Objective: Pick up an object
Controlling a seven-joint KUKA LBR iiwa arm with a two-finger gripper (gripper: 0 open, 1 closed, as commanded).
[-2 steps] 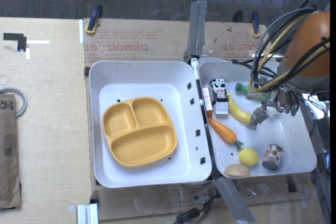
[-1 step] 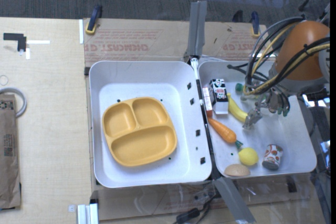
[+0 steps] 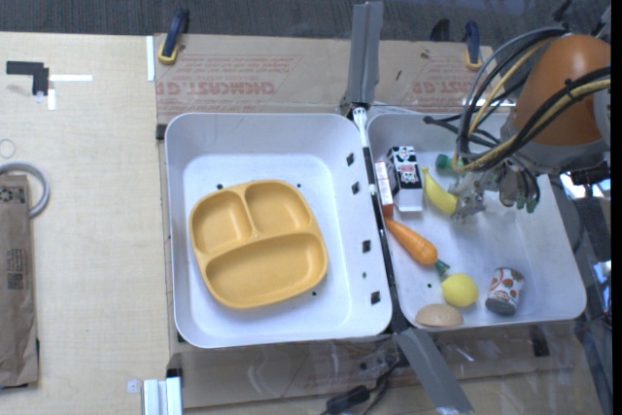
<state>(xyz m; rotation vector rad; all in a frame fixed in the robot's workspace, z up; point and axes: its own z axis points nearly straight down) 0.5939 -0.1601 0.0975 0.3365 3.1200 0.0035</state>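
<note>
The right bin (image 3: 559, 301) holds several small things. A black and white carton (image 3: 405, 178) lies at its left side with a yellow banana (image 3: 438, 192) beside it. Below them lie an orange carrot (image 3: 412, 242), a yellow lemon (image 3: 460, 290), a beige rounded piece (image 3: 438, 315) and a small patterned can (image 3: 503, 291). My gripper (image 3: 496, 194) hangs low over the bin's upper middle, just right of the banana, under the orange band (image 3: 564, 92) and a bundle of cables. Nothing shows in its grasp.
The left bin (image 3: 185, 160) carries a yellow divided plate (image 3: 259, 242). A metal divider post (image 3: 365, 53) stands between the bins at the back. Cardboard (image 3: 262, 73) lies behind the bins. A brown paper bag (image 3: 15, 277) sits at the far left of the bench.
</note>
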